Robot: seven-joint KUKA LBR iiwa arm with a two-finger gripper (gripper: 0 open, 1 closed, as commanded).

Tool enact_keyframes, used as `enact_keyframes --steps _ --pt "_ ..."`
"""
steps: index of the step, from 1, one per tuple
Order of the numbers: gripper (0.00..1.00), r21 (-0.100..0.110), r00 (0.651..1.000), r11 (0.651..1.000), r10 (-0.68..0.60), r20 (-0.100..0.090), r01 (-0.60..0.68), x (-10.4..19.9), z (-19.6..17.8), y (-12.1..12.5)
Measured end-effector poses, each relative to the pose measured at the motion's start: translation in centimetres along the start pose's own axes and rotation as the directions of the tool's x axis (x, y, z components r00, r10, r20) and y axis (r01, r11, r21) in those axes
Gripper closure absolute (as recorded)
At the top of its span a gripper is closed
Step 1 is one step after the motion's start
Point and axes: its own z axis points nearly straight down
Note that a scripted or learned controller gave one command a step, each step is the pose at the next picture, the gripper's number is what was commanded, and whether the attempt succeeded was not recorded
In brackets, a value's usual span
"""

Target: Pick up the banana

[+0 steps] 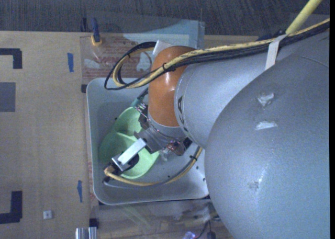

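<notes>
Camera view: arm point(167, 89) in from 3 o'clock, wrist point(157, 136) low over the white bin point(99, 102). State of claw: can't tell. Can't place the banana, since the arm covers most of the bin. Pale green shapes point(121, 146) sit at the wrist's 8 o'clock. Risk: claw closes on or knocks those instead.

the grey arm point(261, 128) is cut off by the right and bottom edges and covers the whole right side of the white bin point(94, 123), so what lies in that part cannot be told. inside the bin, toward its left wall, a pale green rounded thing point(118, 146) lies partly under the orange-banded wrist, its right side hidden and its kind unclear. outside the bin, past its lower left corner, a tiny grey speck point(47, 214) is too small to name, and two metal cylinders point(85, 232) are cut by the bottom edge.
</notes>
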Motion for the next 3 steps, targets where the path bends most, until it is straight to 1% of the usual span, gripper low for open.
enact_keyframes --steps 1,2,3 --pt "1.0 0.012 0.937 0.937 0.35 0.0 -0.35 1.1 0.0 -0.8" --pt "1.0 0.013 0.874 0.874 0.486 0.002 -0.486 0.7 2.4 -1.4" --pt "1.0 0.014 0.926 0.926 0.378 0.008 -0.378 1.8 7.0 -0.3"
